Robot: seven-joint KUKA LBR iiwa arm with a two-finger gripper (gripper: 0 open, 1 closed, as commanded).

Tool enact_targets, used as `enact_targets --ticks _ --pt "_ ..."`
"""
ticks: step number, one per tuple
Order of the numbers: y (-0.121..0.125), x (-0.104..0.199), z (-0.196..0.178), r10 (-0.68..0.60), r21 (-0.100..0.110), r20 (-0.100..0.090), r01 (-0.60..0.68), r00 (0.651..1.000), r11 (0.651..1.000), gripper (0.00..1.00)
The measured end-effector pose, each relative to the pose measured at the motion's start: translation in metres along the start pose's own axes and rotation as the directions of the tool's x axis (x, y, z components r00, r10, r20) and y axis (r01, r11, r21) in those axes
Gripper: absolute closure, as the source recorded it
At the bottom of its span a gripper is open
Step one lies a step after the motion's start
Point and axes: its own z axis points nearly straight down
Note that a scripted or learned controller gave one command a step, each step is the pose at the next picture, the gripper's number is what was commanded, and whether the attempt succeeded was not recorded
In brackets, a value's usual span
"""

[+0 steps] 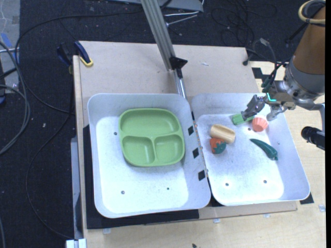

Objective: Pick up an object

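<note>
My gripper [262,113] hangs over the back right part of the right bin [248,182], open, with nothing between its fingers. Just below it lies a salmon-pink object [260,123]. A small green block [238,119] rests beside the left finger. Further left a tan cylinder [223,133] lies on its side, with an orange and teal piece [217,145] touching its front. A dark green curved piece [265,148] lies toward the bin's right side.
The left bin [111,185] holds a green three-compartment plate [152,137]. A metal pole [159,27] slants in from the top to the gap between the bins. The front half of the right bin is bare white floor.
</note>
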Motion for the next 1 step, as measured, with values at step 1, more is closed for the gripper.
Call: enact_targets --ticks 1 --pt "0.0003 0.0 -0.0005 0.0 -0.001 0.0 0.0 1.0 1.0 0.0"
